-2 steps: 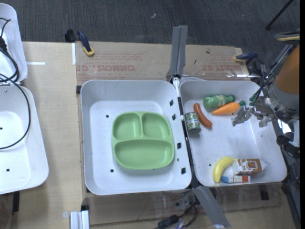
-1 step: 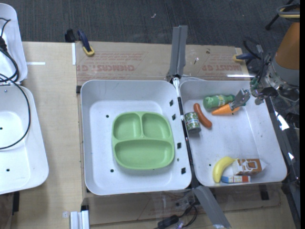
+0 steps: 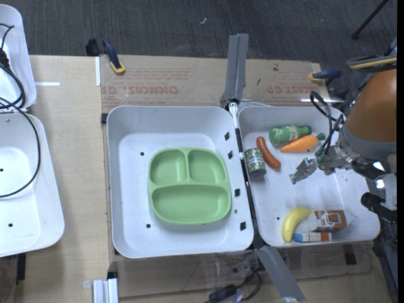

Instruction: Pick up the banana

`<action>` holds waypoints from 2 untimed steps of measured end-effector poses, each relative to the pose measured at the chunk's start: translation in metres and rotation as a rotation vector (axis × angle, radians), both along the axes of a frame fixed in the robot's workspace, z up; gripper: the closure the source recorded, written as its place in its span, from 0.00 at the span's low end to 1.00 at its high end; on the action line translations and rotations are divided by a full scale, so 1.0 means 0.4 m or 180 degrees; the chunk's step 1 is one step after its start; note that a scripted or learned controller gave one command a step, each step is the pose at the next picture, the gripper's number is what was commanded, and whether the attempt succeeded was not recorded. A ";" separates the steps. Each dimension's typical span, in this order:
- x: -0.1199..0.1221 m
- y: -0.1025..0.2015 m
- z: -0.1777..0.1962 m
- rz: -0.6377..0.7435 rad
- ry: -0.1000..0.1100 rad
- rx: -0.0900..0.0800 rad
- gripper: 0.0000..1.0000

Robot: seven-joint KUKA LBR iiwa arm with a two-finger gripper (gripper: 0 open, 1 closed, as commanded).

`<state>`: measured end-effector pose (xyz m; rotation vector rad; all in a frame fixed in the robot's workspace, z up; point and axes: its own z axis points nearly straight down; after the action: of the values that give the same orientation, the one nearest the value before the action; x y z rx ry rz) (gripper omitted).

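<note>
The banana (image 3: 294,222) lies near the front edge of the right bin (image 3: 353,232), touching the carton (image 3: 323,227). The hand (image 3: 304,169) hovers well behind the banana, nearer the carrot (image 3: 299,144), its fingers seemingly spread and pinching nothing, so the reach looks unfinished.

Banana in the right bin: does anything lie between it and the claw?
Nothing visible does. The claw hangs above bare bin floor, and the banana lies nearer the front wall, the carton on its far side.

Bright, even overhead light; soft shadows, slightly grainy.
</note>
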<state>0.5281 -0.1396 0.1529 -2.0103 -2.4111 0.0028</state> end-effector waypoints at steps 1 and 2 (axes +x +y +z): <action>-0.128 0.057 -0.156 0.0458 -0.0001 0.0003 0.00; -0.127 0.096 -0.155 0.0664 -0.0004 0.0003 0.00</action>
<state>0.4774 -0.1012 0.0909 -1.7487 -2.6079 0.0008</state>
